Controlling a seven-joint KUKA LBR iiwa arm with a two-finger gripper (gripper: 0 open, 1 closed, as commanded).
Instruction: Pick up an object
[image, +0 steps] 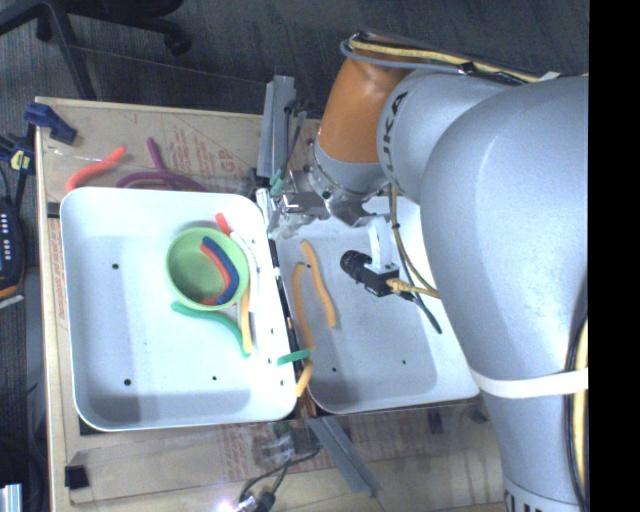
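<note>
The fingers of the gripper (283, 205) are too small and cluttered to read, so one cannot tell if they are open or closed. The gripper sits at the top of the right bin (400, 385), near the wall it shares with the left bin (120, 390). Below it in the right bin lie two orange curved sticks (322, 285). In the left bin rests a green bowl (205, 268) with a blue curved piece (228, 258) inside it.
</note>
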